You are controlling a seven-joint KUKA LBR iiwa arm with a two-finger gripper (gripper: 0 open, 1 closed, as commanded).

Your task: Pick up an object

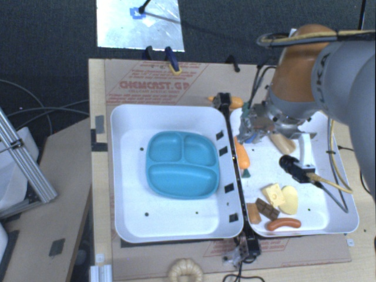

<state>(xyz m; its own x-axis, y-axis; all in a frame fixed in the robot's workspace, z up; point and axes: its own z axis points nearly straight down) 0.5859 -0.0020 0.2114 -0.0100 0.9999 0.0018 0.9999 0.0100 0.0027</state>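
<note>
My gripper hangs over the upper left corner of the right bin, under the grey arm with its orange band. Just below it an orange carrot with a green tip lies along the bin's left wall. To the gripper's right a beige stick rests on the bin floor. Nothing shows as held. Near the bin's front lie a yellow cheese wedge, a pale yellow slice, a reddish sausage and a brown bar.
The left bin holds a blue divided plate. Beside the sausage sits a small brown piece. An orange item sits outside the bins at the top of the divider. A white upright piece stands by the arm.
</note>
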